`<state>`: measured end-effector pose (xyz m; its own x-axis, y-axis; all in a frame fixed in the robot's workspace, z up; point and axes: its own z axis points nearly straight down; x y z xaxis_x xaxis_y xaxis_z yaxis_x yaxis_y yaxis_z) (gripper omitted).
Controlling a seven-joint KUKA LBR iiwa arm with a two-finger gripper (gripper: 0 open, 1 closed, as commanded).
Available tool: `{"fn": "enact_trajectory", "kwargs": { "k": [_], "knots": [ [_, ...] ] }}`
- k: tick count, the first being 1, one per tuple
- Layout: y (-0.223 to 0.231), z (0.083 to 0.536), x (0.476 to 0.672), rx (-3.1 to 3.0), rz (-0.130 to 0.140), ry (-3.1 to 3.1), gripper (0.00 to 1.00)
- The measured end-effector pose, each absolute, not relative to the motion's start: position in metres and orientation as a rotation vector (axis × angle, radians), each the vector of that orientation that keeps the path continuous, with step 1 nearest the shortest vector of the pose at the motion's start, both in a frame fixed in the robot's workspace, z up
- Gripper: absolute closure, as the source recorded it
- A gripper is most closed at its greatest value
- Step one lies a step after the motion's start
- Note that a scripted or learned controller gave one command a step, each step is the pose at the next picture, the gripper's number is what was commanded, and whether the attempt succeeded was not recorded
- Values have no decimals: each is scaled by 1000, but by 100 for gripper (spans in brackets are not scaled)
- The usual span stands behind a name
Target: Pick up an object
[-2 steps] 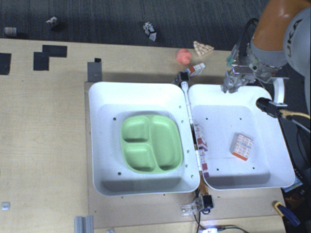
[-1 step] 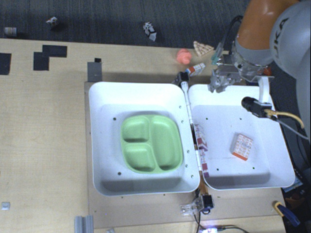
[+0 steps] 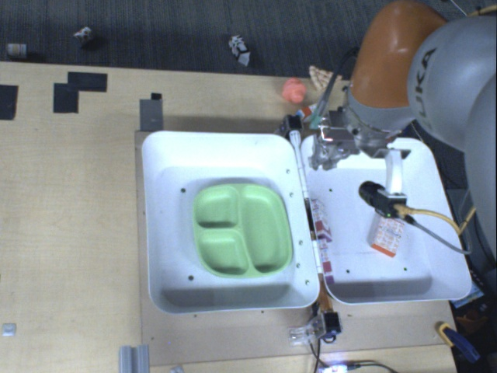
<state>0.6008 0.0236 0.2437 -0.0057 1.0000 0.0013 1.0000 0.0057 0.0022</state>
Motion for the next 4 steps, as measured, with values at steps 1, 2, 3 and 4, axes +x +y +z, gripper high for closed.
{"fn": "enact_trajectory", "kwargs": {
  "k": [1,2,3,4],
  "knots": [
    [31,217,665,2214,3,2227,100],
    [31,217,665,2213,4,2226,0],
    [31,217,665,2213,4,2226,0],
    [31,217,665,2213,4,2226,0]
  ]
}}
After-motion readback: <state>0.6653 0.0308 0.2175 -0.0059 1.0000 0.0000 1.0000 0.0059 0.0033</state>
